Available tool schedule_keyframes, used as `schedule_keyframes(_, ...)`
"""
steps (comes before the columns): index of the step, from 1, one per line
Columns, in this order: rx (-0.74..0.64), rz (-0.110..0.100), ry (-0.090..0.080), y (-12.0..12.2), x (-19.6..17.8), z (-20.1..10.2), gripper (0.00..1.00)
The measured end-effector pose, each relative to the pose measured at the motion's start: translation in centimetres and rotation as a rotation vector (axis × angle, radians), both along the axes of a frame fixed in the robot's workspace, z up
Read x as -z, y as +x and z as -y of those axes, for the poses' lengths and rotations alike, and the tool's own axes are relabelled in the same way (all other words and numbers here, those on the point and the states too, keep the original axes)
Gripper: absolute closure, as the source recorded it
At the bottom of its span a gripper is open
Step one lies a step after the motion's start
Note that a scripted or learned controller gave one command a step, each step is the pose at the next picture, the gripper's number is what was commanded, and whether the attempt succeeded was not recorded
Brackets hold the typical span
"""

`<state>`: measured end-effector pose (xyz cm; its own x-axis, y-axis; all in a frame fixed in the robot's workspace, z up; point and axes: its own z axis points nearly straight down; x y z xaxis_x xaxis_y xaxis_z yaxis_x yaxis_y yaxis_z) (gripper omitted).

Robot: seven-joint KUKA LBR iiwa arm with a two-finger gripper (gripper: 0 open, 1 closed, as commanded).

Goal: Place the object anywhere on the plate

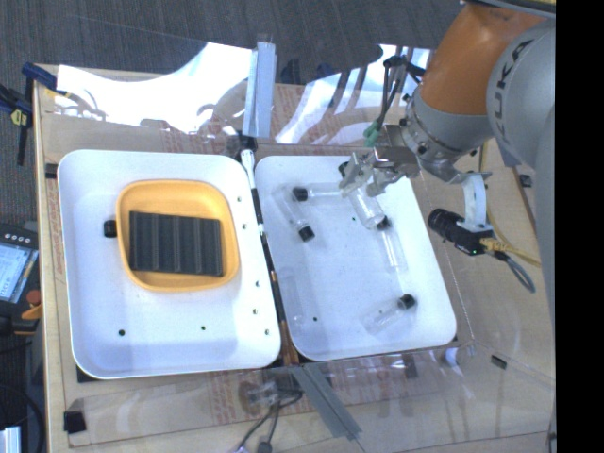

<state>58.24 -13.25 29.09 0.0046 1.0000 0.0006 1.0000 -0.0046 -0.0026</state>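
Clear tubes [390, 248]: perhaps 4, right bin [330, 295] | plate [170, 194]: 1, left bin [90, 319] | pincer [364, 179]: grip unreadable

The brown worktop [170, 399] carries two shallow white bins set close side by side, the left bin [80, 343] and the right bin [330, 314], with what looks like a crinkled shiny sheet [142, 92] lying behind them.

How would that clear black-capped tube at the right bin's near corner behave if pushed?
The tube lies on its side and looks round, so it would probably roll. Its clear, smooth wall may be slippery. It seems hollow, so likely light.
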Motion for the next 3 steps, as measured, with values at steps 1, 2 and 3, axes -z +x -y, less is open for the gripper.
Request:
schedule_keyframes(1,-0.143,-0.003,0.001,1.5,10.3,0.4,1.00)
schedule_keyframes(2,-0.252,0.001,0.000,2.9,5.5,-2.8,1.00)
schedule_keyframes(3,-0.252,0.001,0.000,2.9,5.5,-2.8,0.00)
